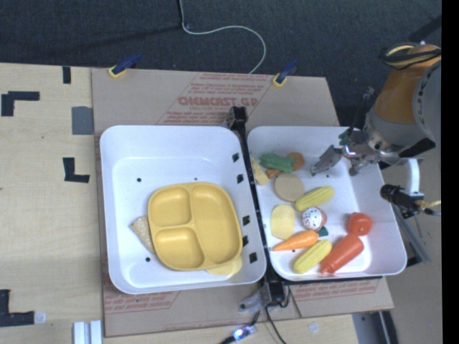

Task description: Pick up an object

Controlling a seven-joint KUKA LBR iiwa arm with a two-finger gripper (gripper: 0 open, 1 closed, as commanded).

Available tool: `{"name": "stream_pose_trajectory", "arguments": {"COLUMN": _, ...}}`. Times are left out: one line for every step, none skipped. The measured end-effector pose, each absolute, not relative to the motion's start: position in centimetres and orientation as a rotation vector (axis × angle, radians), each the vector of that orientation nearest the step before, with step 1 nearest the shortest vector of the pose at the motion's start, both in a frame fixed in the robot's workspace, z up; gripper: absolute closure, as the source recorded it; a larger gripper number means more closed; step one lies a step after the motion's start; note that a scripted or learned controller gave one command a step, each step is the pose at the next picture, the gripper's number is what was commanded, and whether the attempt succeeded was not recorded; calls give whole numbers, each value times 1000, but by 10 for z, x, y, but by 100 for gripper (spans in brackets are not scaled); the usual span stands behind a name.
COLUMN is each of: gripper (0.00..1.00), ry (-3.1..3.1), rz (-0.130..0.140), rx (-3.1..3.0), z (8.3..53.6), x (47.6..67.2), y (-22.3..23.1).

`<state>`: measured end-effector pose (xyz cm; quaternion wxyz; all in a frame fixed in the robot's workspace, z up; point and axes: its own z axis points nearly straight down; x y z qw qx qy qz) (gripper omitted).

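Jaws: I am seeing the jaws [337, 158] hanging over the upper right part of the right bin [384, 224]; their two fingers are standing apart, spread wide, with nothing between them.
Candidates: the toy food is lying below and left of the jaws. The green vegetable [277, 162] and the tan disc [289, 187] are sitting nearest, the corn cob [314, 198] just under them, the carrot [295, 241] and tomato [359, 223] farther down.
Left bin: the yellow divided plate [193, 225] is resting well away from the jaws.
Progress: I am judging the pick as not yet made; descent, closing and lift are all remaining.
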<state>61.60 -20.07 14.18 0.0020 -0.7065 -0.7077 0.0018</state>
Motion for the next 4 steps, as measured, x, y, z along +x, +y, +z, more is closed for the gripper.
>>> {"name": "stream_pose_trajectory", "arguments": {"gripper": 0, "ry": -2221, "rz": 6, "rx": -2216, "z": 88, "x": 615, "y": -199}}
{"name": "stream_pose_trajectory", "arguments": {"gripper": 100, "ry": -2225, "rz": 3, "rx": -2217, "z": 101, "x": 616, "y": -199}}
{"name": "stream_pose_trajectory", "arguments": {"gripper": 100, "ry": -2226, "rz": -3, "rx": -2222, "z": 162, "x": 611, "y": -196}}
{"name": "stream_pose_trajectory", "arguments": {"gripper": 100, "ry": -2227, "rz": -4, "rx": -2223, "z": 226, "x": 614, "y": -195}}
